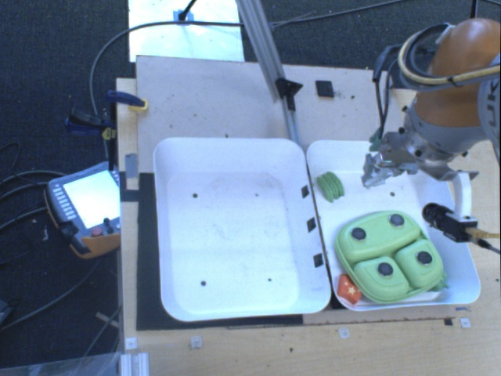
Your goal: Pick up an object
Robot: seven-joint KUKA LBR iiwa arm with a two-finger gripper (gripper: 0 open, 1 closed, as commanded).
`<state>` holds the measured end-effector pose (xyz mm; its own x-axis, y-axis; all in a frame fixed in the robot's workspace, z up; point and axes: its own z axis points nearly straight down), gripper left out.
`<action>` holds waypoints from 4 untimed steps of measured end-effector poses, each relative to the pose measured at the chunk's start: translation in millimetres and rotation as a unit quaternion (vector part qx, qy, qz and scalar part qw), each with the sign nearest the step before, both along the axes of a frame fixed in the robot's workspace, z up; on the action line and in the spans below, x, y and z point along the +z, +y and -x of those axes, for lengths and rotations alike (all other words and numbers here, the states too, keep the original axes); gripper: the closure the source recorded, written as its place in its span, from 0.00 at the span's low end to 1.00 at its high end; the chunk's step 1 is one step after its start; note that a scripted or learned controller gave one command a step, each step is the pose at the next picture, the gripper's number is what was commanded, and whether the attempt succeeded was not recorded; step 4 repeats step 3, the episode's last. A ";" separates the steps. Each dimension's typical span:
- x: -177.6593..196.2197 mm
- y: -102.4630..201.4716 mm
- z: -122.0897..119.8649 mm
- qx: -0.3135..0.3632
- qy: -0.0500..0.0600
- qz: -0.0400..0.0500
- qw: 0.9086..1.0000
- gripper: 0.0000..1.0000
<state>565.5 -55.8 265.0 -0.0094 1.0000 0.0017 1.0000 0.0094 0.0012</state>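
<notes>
In the right bin [468, 284] lies a large light-green toy [390, 256] made of three rounded lobes with dark buttons. A small ridged green piece [330, 186] rests near that bin's left wall. A red-orange item [348, 289] peeks out at the front left corner, partly under the green toy. My gripper [379, 171] hangs over the back of the right bin, to the right of the ridged piece and above the big toy. Nothing shows between its metal fingers.
The left bin [168, 233] sits beside the right one, with black clips on the shared wall. A slanted metal pole [266, 53] crosses the back board. A teach pendant [86, 206] and cables lie on the floor at left.
</notes>
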 end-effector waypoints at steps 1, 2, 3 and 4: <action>1.7 46.1 9.5 0.000 0.000 0.000 1.000 1.00; 1.5 101.7 16.3 0.001 0.000 0.000 1.000 1.00; -17.0 147.0 24.2 0.000 0.001 0.000 1.000 1.00; -17.0 147.0 24.2 0.000 0.001 0.000 1.000 1.00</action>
